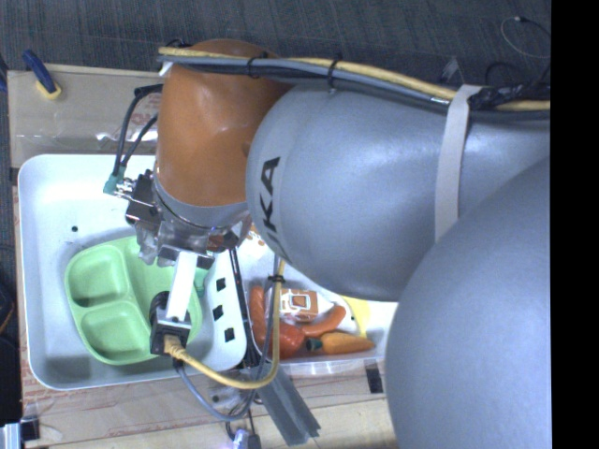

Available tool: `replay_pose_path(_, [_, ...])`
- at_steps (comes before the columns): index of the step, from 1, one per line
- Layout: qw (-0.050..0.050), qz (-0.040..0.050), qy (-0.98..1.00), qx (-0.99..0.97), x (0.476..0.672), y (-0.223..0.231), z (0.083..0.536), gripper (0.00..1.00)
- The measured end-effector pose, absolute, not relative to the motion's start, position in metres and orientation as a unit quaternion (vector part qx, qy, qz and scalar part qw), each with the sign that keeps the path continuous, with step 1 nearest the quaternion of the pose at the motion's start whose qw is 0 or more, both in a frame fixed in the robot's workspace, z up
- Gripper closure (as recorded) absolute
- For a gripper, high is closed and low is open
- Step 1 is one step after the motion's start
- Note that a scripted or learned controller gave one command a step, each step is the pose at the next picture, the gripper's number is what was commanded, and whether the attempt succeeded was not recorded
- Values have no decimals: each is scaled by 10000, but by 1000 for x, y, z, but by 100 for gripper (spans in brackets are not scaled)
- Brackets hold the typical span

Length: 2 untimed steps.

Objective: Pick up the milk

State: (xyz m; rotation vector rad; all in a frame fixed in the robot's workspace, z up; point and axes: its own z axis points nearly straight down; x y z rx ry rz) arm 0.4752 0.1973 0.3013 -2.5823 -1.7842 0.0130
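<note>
Over the near right corner of the left bin [42, 204], the gripper [217, 330] is seen low, hung from the orange-banded wrist of the arm [374, 204], whose grey bulk covers most of the right bin [328, 365]. Whether the gripper is spread or pressed together cannot be told, as its working end is masked by the wrist hardware; nothing is seen held in it. A green two-compartment tray [98, 311] is noted in the left bin, lying flat toward the near side, its right edge passing under the gripper assembly. The milk [299, 302], read as a small white carton with orange print, is seen in the right bin just right of the gripper, partly hidden under the arm; contact between the two cannot be judged. Orange-red, carrot-like pieces [314, 335] are noted just in front of the carton, against the near wall of that bin, touching or overlapping it. A blue tool with a yellow tip [39, 73] is recorded on the wooden worktop [80, 110] beyond the far left corner of the left bin, well apart from everything else.
</note>
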Motion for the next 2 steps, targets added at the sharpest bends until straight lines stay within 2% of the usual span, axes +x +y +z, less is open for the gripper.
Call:
replay_pose_path(1, [9, 38, -5681, -8229, 484, 162, 242, 100])
replay_pose_path(2, [-7, 7, -3331, -9429, 487, 218, 301, 100])
